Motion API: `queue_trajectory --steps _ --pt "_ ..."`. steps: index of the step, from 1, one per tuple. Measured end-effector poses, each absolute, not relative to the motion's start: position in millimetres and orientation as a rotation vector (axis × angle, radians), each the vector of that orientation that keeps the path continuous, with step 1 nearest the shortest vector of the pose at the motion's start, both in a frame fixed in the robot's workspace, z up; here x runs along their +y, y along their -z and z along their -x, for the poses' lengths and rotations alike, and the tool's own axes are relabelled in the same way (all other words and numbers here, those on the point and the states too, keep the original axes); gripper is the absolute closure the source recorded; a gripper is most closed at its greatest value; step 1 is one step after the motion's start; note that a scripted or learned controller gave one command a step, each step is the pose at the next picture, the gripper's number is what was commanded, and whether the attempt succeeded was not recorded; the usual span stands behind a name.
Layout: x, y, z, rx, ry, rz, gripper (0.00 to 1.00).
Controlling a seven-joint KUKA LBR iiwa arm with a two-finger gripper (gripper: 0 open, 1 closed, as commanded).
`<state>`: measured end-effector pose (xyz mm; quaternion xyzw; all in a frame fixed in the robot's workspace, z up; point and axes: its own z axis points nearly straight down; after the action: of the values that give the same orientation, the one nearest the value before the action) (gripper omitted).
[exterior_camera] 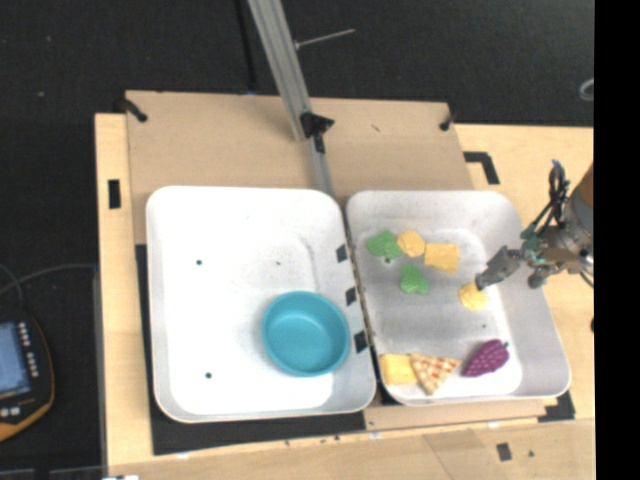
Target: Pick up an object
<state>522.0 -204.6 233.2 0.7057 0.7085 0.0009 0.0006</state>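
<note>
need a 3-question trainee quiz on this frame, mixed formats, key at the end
1. True or false: the blue bowl sits in the left bin.
2. Which item lies nearest the claw? A) purple grapes B) small yellow piece C) pizza slice
3. Fill in: the two green pieces lie in the ____ bin.

Key: 1 true; 2 B; 3 right.
</note>
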Motion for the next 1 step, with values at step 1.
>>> queue_trajectory --steps 1 --pt "-204.6 -233.3 -522.0 2.224 -0.004 -2.217 0.0"
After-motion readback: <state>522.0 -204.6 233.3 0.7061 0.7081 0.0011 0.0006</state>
